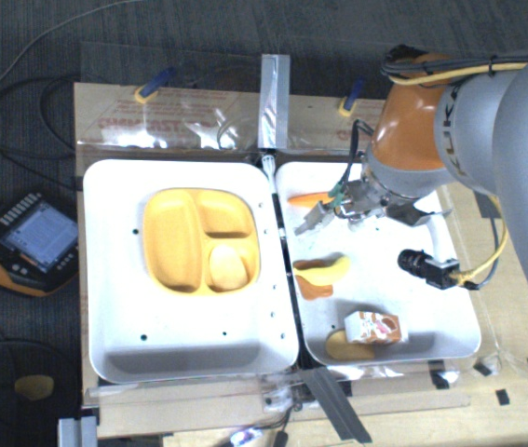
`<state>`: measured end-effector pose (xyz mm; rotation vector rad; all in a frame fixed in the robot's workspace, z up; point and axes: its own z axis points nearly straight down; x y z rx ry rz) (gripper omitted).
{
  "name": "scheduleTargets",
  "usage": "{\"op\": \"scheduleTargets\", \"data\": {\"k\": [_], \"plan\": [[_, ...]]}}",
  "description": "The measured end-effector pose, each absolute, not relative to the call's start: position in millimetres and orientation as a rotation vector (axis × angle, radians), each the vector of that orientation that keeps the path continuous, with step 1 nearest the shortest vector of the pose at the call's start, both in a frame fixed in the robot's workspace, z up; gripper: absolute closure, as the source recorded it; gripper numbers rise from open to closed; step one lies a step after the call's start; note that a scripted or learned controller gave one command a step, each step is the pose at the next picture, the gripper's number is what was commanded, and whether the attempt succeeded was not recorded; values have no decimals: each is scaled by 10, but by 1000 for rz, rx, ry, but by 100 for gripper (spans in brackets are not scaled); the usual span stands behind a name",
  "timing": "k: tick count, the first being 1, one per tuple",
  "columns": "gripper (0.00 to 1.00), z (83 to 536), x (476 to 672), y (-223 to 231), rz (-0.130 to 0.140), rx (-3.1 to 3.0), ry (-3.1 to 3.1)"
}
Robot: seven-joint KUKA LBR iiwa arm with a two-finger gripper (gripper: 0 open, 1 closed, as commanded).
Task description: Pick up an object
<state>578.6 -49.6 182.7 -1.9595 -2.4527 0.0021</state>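
Where gripper [318, 218] hangs, slim orange carrot [306, 197] lies just beside

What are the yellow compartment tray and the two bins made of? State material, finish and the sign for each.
Yellow tray: probably moulded plastic, smooth and slightly glossy; rounded compartment edges with soft highlights. Left bin and right bin: apparently white plastic, smooth, semi-matte; rounded moulded rims. Exact plastic type cannot be told.

there are dark letters going down the orange band [428, 124] on the arm, but they are cut off and too hard to read. the little carton [373, 327] has a picture, no words you can read.
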Motion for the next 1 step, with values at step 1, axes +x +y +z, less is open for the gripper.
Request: {"op": "scheduleTargets", "data": {"k": [1], "plan": [[0, 1833, 5503, -802, 5, -1854, -2536]]}}
